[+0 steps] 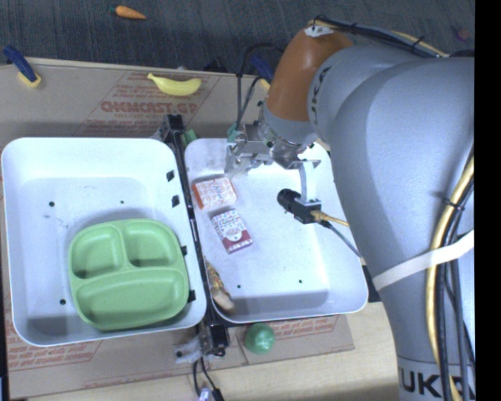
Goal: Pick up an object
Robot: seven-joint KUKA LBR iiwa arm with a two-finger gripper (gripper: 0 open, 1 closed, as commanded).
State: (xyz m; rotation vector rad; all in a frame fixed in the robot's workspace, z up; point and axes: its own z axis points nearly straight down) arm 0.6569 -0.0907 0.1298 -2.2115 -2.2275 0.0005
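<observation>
Cardboard-lined surface (108,107), two packets (223,211) untouched in right bin (317,295); gripper (249,155) above, jaws' state unclear, pick pending.

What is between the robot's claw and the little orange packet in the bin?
Nothing visible. The gripper hangs over the far end of the right bin, and the orange packet lies just beside it on bare bin floor. The red packet lies nearer the camera, out of the way.

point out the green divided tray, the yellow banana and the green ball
green divided plastic tray (129,272), camera view, on the ridge between its compartments
yellow toy banana (174,83), camera view, on the middle of its curve
small green ball (260,337), camera view, on its centre
</observation>
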